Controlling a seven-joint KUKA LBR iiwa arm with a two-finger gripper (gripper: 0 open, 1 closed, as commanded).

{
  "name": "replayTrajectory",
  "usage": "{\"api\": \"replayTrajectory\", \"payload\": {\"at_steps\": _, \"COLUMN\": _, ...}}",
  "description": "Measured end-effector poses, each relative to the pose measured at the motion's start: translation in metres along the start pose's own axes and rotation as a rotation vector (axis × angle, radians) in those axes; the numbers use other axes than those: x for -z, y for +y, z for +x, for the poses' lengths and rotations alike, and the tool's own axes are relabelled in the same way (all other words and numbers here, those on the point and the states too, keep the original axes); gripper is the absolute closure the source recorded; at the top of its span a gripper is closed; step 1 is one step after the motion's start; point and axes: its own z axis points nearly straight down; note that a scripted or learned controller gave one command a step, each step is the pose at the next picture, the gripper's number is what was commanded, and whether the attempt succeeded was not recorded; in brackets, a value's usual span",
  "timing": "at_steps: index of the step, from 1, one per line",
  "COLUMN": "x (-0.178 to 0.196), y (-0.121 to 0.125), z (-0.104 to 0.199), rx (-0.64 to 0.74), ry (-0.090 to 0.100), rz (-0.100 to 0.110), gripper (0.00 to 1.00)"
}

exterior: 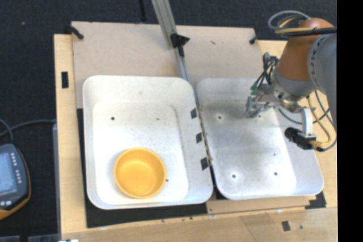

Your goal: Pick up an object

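Observation:
A yellow bowl [139, 172] sits upright in the near part of the left bin [113, 93]. My gripper [253, 107] hangs over the far right part of the right bin [249, 190], well away from the bowl, under the arm's orange band [295, 62]. I see nothing between the gripper and the bin floor below it.
A slanted metal rail [161, 3] runs from the top of the view down to the gap between the bins. Cables [309, 136] hang off the wrist over the right bin's right side. A handheld pendant [11, 178] lies at the far left, off the bench.

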Motion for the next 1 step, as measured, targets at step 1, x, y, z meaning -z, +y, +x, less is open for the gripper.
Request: {"api": "replayTrajectory", "payload": {"at_steps": 1, "x": 0.0535, "y": 0.0121, "z": -0.0004, "rx": 0.008, "ry": 0.000, "rz": -0.002, "gripper": 1.00}}
